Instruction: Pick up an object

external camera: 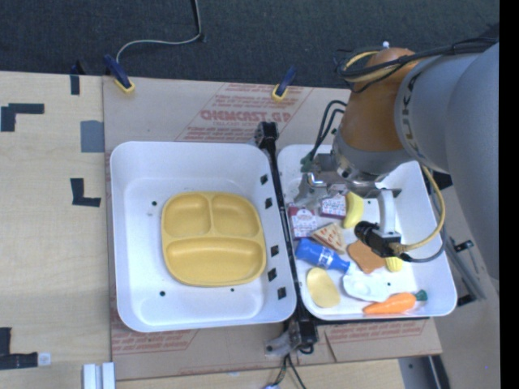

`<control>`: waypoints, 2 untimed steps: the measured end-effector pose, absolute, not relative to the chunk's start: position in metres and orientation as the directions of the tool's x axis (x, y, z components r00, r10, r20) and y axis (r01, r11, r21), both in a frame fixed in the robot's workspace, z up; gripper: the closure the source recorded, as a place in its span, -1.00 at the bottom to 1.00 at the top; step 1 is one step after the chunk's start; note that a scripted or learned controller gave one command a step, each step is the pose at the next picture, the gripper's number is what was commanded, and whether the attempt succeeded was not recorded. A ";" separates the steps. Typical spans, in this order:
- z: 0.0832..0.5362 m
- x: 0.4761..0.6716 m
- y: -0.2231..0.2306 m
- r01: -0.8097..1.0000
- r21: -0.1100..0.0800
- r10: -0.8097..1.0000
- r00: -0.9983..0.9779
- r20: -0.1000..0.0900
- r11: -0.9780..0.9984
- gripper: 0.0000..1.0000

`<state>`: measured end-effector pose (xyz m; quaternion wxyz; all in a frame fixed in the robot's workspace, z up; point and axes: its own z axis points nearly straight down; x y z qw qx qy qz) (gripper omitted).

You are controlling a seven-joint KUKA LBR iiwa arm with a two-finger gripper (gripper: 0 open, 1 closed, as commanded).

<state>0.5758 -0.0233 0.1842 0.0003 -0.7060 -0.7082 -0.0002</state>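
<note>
My gripper (313,186) hangs low in the back left part of the right bin (438,294), under the orange wrist band. Just below it lie a red and white packet (312,215) and a yellow banana-shaped piece (353,210). In front of these sit a cracker-like wedge (329,235), a blue bottle (321,256), a brown block (365,258), a pale yellow lemon-like piece (323,287), a white item (366,286) and an orange carrot (392,303). I see nothing clearly between the fingers.
The left bin (130,217) holds a yellow divided plate (213,237). A black divider (276,209) with clips separates the bins. The grey arm covers the right bin's back right. Yellow and blue clamps (120,74) sit on the cardboard behind.
</note>
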 end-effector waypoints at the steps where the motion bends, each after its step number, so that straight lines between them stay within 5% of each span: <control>1: 0.184 0.575 -0.024 1.000 -0.002 1.000 -0.002 0.001 0.002 -1.00; 2: 0.184 0.633 -0.071 1.000 -0.001 1.000 0.000 -0.001 0.000 -1.00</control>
